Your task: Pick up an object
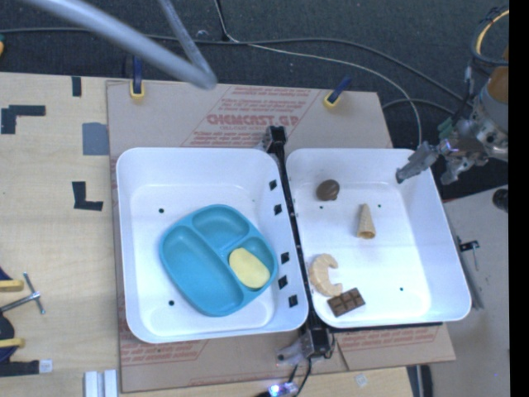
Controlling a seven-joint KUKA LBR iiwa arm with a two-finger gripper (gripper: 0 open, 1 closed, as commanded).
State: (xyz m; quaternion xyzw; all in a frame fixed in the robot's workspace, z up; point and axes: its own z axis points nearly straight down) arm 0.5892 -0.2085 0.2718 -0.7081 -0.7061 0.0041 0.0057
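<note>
The right bin [430, 246] holds a brown round lump [328, 190], a tan cone [365, 221], a pale croissant-shaped piece [324, 275] and a dark chocolate bar [345, 302]. In the left bin [136, 222] a yellow oval piece [250, 268] lies on a blue divided plate [207, 263]. My gripper [430, 169] hangs over the right bin's far right corner, open, with nothing between its fingers. It is well to the right of the brown lump and the cone.
A black divider with clips [283, 222] runs between the two bins. Cables [364, 56] cross the dark floor behind the bench. Clamps [335, 98] pin the cardboard sheet under the bins. A grey bar [107, 23] slants across the upper left.
</note>
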